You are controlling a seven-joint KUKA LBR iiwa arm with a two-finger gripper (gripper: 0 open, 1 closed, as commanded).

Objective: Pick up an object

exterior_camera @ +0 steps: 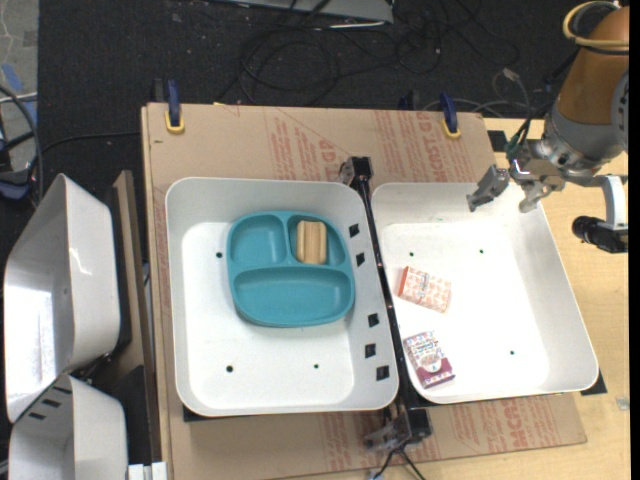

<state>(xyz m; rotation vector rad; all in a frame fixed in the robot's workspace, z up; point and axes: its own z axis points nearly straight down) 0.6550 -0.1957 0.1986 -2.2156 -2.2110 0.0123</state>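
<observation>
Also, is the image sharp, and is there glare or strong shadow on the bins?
Camera view: the teal tray and two small packets are sharp; the end effector is slightly soft; the white bins are bright, without harsh glare; shadows are soft.

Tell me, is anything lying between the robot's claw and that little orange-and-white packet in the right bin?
No. In the camera view, bare white bin floor separates the open gripper from the orange-and-white packet.

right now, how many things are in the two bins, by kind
Teal tray: 1
Wooden block in the tray's upper right compartment: 1
Small packets in the right bin: 2, one orange, one purple
Total: 4
</observation>
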